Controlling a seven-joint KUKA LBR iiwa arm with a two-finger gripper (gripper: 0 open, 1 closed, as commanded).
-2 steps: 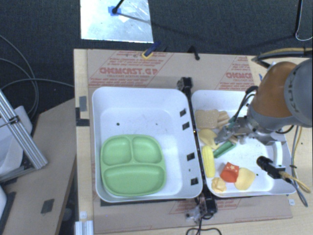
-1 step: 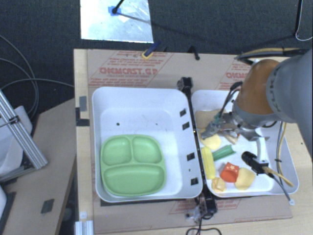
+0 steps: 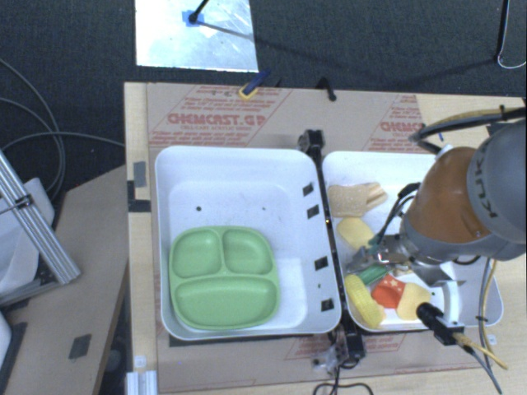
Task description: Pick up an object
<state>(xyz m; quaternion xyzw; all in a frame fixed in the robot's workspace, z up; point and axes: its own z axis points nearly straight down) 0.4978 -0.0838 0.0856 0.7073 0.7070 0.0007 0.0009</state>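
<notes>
Two shallow white plastic bins sit side by side on the bench, and I am down in the right bin (image 3: 412,164), my grey arm (image 3: 494,196) with its orange band (image 3: 440,200) covering much of it. My gripper (image 3: 372,257) hangs low over a cluster of toy food near the divider. How wide my fingers stand I cannot tell; the metal parts blur together there, and I see nothing clearly caught between them. Just beyond my fingertips, toward the far wall, lies a pale yellow rounded piece (image 3: 355,231), and further that way a tan bread-like slab (image 3: 356,196). On the near side, right beside me, a yellow corn cob (image 3: 364,299) lies lengthwise along the divider, with a red-orange piece (image 3: 389,290) and another yellow lump (image 3: 412,299) next to it. Across the divider, well apart from me, a light green sectioned plastic tray (image 3: 223,277) rests in the left bin (image 3: 239,167).
</notes>
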